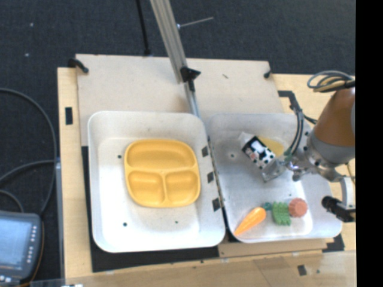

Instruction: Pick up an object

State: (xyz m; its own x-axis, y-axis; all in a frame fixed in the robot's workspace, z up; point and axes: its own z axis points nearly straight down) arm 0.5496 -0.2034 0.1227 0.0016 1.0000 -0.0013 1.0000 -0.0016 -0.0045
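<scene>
A: Where's your tool (pixel 272 173)?

B: Low in the right bin (pixel 227 137), just right of the black-and-white spotted block (pixel 258 151), which lies tilted, long axis running upper-left to lower-right. It sits up and left of your tool, nearly touching.

A: Fingers?

B: You cannot tell from here. No readable writing. The carrot (pixel 251 219), green piece (pixel 280 213) and reddish ball (pixel 298 207) lie nearer the front.

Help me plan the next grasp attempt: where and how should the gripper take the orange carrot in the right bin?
Grip the carrot across its thicker middle, coming straight down from above. It lies flat and slanted near the right bin's front-left corner, tip toward the wall, so close the fingers across its long axis. The green toy sits close by its thick end, so stay mid-body.
</scene>
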